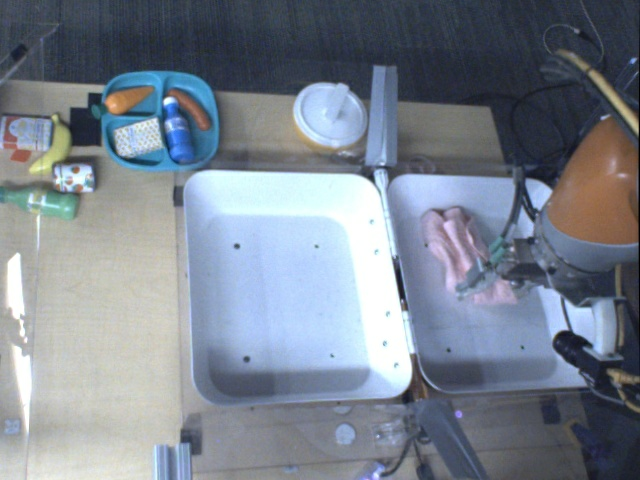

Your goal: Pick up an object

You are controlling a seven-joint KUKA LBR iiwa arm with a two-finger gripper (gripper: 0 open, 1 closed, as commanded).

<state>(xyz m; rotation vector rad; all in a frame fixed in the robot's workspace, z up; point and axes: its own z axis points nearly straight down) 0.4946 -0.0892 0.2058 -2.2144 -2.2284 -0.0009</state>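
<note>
The pink cloth (458,248) lies crumpled in the right bin (440,363), right of centre. The claw (480,273) sits low at the cloth's lower right edge; whether it is clenched or released I cannot tell. Soft folds could slip free, or only a thin corner get pinched. No writing is readable anywhere.

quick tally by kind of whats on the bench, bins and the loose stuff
white bins: 2
pink cloth: 1
blue divided tray: 1
white lidded container: 1
banana: 1
green bottle: 1
small can: 1
total: 8
</note>
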